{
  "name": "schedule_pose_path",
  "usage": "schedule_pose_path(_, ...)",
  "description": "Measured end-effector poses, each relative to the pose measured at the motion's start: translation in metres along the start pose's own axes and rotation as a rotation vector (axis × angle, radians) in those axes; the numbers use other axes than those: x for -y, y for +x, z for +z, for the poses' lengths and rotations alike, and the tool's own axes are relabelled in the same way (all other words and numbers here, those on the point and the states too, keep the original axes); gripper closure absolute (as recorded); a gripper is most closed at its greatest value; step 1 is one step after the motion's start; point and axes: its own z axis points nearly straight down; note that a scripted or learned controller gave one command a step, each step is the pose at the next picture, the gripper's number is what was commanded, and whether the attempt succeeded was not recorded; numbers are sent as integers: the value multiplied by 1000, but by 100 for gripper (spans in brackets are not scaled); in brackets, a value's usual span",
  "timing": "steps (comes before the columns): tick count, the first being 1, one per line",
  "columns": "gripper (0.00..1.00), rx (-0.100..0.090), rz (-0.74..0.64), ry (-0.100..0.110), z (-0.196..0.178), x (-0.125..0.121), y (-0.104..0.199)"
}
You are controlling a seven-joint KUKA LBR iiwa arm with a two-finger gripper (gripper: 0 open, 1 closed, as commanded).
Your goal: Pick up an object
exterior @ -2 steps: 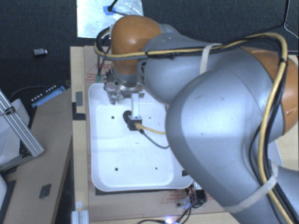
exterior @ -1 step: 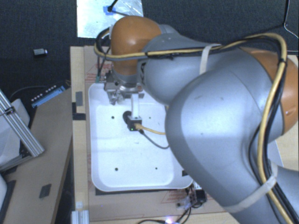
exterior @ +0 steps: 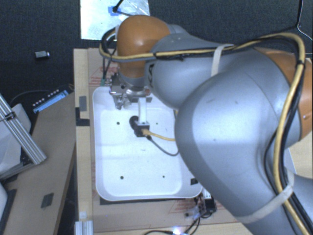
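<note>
My gripper (exterior: pixel 130 100) hangs low over the far end of the left white bin (exterior: pixel 122 182), under the orange wrist band (exterior: pixel 139 38). A white bar runs down from it to a small black piece (exterior: pixel 138 126) joined to a yellow cable (exterior: pixel 161 137). I cannot tell whether that piece is part of the gripper or a loose object. The bin floor that shows bears only a few small dark dots. The big grey arm (exterior: pixel 234 121) hides the bin's right side and everything to the right of it.
An aluminium rail (exterior: pixel 19 136) and a blue-black strip (exterior: pixel 49 99) lie left of the bench. A shiny sheet (exterior: pixel 115 11) lies behind the bin. Loose wires (exterior: pixel 200 210) sit at the bin's front right corner.
</note>
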Motion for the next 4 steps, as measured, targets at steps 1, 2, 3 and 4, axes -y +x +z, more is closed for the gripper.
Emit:
schedule_pose_path(1, 100, 1, -2, 0, 11, -3, 0)
schedule_pose_path(2, 100, -1, -1, -1, 1, -3, 0)
schedule_pose_path(3, 100, 0, -1, 0, -3, -3, 0)
schedule_pose_path(4, 100, 1, -2, 0, 3, -3, 0)
